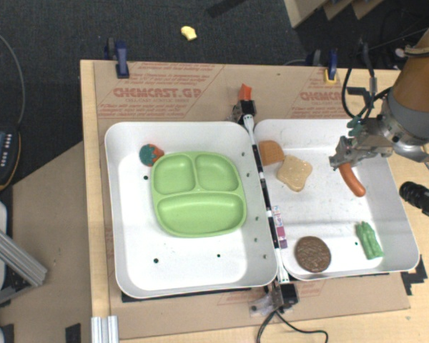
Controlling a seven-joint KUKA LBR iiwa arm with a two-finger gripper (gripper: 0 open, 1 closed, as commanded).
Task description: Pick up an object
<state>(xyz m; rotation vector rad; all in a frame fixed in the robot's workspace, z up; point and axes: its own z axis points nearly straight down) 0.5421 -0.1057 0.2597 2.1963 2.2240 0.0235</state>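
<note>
The tool (347, 159) hangs over the right bin (393, 263) at about two o'clock within it, its tip right at the upper end of an orange-red sausage (353, 179). Whether its fingers are spread or pinching the sausage cannot be told at this slant.

Around it in the same bin: a pale bread slice (294, 173) at nine o'clock from the sausage, touching a brown bun (271, 152) at the bin's ten o'clock; a green pod-like piece (370, 239) at five o'clock; a round brown patty (312, 254) at six o'clock. All lie well apart from the sausage.

In the left bin (129, 263), a green divided plate (198, 193) sits centrally, with a small red-and-teal ball (151, 153) at its ten o'clock.
</note>
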